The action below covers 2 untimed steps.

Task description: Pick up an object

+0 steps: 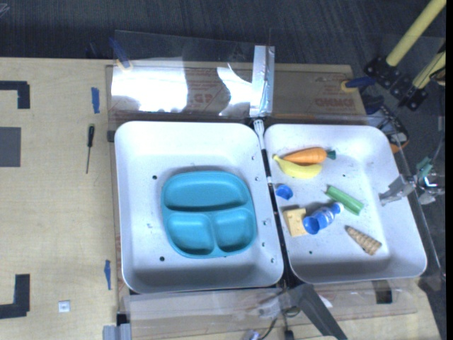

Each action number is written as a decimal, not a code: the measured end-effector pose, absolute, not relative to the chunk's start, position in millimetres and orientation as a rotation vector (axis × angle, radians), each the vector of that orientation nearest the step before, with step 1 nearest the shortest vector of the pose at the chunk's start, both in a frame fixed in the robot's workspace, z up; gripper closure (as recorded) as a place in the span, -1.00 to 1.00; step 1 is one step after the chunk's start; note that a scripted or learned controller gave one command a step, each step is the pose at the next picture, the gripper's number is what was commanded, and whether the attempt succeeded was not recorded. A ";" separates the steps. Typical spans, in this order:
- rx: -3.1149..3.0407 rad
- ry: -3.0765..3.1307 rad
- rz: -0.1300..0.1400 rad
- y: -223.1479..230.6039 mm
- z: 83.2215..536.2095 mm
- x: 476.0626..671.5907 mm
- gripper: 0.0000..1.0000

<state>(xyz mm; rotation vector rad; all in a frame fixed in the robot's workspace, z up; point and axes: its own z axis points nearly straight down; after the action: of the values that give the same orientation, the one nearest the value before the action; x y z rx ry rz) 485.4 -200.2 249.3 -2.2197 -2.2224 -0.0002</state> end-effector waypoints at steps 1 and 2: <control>-2.227 -2.205 0.006 -150.3 141.4 477.7 -1.00; -2.280 -2.165 -0.006 -191.7 87.0 481.3 -1.00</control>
<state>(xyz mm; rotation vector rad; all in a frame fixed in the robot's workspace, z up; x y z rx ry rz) 481.3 -191.7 87.0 -2.2804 -2.1654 -0.0056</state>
